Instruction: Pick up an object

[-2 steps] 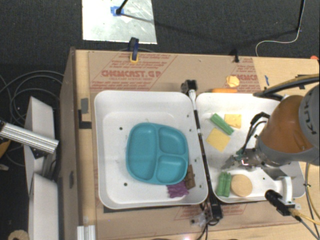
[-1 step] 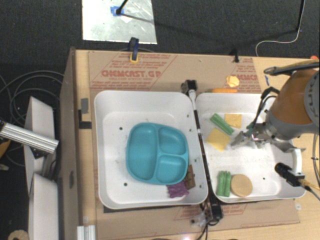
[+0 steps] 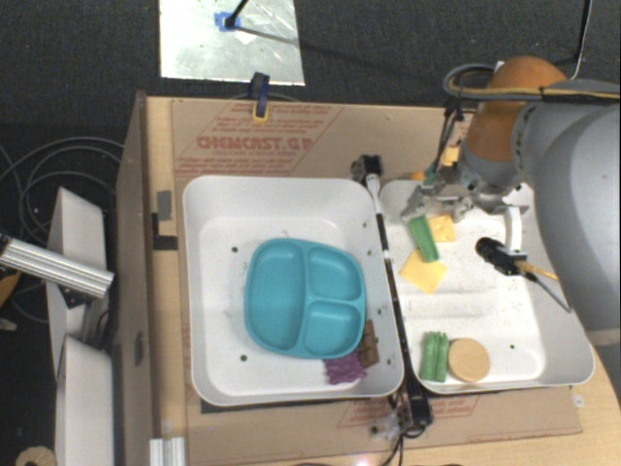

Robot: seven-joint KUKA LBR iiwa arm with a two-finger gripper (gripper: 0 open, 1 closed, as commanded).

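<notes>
Green ridged bar (image 3: pixel 422 238) lies under the jaws (image 3: pixel 424 207); their state is unclear.

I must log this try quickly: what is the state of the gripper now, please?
Gripper: low in the right bin, just above the green block; open, shut or holding cannot be told.
</notes>
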